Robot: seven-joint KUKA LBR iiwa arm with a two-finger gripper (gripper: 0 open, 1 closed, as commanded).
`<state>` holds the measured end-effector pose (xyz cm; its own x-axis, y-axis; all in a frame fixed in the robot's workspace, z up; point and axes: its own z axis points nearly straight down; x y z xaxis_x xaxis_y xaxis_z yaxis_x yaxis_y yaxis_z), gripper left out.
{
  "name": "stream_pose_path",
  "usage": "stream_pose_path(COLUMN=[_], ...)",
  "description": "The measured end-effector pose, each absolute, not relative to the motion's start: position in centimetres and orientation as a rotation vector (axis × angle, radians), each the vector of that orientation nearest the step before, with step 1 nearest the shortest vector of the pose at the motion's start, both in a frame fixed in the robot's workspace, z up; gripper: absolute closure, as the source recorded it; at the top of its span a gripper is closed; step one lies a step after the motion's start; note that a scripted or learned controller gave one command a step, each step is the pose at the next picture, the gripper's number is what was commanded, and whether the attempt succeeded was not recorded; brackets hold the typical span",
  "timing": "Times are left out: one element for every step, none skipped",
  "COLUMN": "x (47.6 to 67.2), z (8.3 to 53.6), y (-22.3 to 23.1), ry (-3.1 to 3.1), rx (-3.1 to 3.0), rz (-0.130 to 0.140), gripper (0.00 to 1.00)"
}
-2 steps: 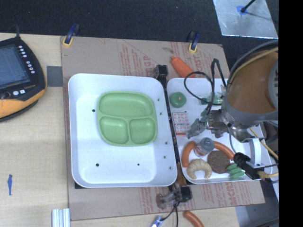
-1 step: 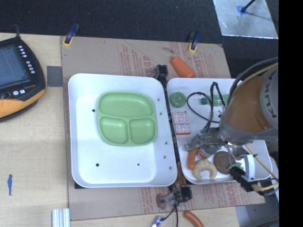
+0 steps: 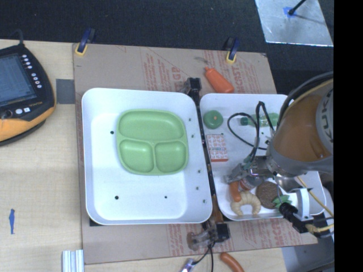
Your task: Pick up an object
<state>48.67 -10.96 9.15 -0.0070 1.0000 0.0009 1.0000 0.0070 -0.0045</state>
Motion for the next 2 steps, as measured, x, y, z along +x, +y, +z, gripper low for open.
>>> stream_pose_path(x=[49.0,56.4], z=[10.4,19.2], y=[-11.0,-6.3], ry=[-2.238,-2.225], rx=[-2.209,-2.215], rz=[-0.003,0.001], gripper=[1.0,1.0])
